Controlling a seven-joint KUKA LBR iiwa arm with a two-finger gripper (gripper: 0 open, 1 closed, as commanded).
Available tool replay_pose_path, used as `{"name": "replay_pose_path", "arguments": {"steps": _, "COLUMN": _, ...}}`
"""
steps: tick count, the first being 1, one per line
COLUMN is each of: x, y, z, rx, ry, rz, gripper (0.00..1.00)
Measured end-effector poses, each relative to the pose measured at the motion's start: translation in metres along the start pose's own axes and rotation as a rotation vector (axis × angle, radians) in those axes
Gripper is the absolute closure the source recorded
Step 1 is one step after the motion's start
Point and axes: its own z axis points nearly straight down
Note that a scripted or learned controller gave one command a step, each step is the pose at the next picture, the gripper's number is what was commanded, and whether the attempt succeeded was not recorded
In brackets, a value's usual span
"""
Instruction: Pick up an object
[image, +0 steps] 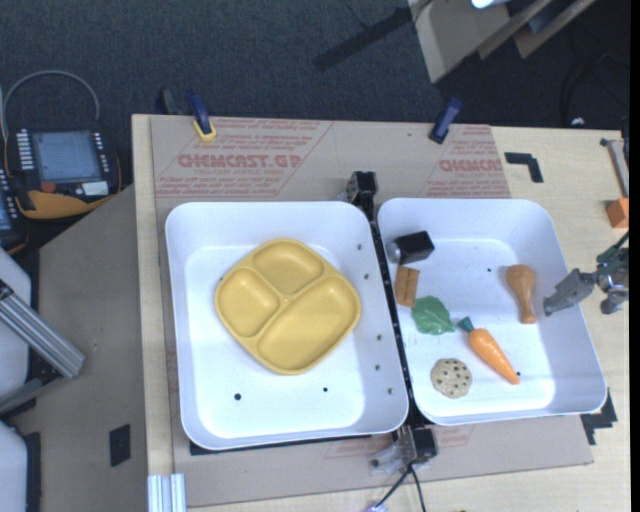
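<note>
Nothing is picked up yet: the orange toy carrot (493, 356) lies near the right bin's (570, 395) front edge, and the grey pincer (572, 289), holding nothing, hangs at that bin's right rim.

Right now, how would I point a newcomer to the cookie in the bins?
Start at the right bin, the one beside the bin holding the yellow divided plate. Look along its near edge, just left of the carrot and below the green leafy piece. The cookie is the only flat, round, tan thing there, speckled with dark chips.
</note>
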Motion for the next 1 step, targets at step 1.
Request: {"name": "replay_pose_path", "arguments": {"steps": 1, "x": 0.0009, "y": 0.0026, "z": -0.0066, "rx": -0.013, "ry": -0.004, "rz": -0.005, "gripper": 0.00}}
